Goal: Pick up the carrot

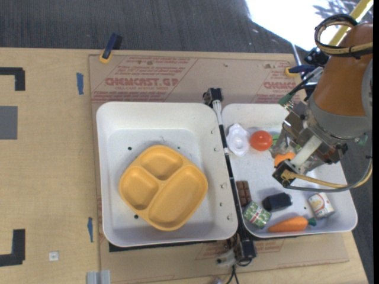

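Note:
The carrot (288,223) is orange with a green stub at its right end. It lies flat along the near wall of the right bin (349,215). My gripper (284,149) hangs over the middle of that bin, well behind the carrot and apart from it. A small orange thing (282,158) sits right at the gripper's tip, partly hidden by it, and I cannot tell whether it is held.
Around the carrot are a black object (276,202), a green and white can (256,215), a small white and orange can (320,204) and a brown bar (242,189). A red ball (260,139) and a white thing (236,139) lie further back. The left bin (112,158) holds a yellow divided plate (163,186).

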Robot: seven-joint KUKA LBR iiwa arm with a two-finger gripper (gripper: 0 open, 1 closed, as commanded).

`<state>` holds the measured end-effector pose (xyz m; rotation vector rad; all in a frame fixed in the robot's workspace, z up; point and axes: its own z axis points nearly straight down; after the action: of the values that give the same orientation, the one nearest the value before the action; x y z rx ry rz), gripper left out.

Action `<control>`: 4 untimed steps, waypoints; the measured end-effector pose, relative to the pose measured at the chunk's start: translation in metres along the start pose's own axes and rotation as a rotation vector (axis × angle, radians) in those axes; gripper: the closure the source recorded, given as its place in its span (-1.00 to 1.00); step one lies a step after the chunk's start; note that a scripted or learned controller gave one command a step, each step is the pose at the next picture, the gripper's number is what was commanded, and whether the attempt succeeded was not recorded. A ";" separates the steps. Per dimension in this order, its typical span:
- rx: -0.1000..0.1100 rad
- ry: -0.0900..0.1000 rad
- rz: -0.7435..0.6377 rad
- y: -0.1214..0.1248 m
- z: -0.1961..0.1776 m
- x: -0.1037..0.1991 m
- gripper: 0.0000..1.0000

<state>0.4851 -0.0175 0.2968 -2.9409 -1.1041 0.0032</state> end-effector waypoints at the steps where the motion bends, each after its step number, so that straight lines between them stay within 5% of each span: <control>1: 0.001 -0.001 -0.002 0.000 -0.010 0.000 1.00; 3: 0.001 -0.003 -0.004 0.000 -0.029 0.001 1.00; 4: 0.002 0.000 0.076 0.018 0.060 -0.024 1.00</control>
<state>0.4788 -0.0467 0.2365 -2.9788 -0.9910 0.0045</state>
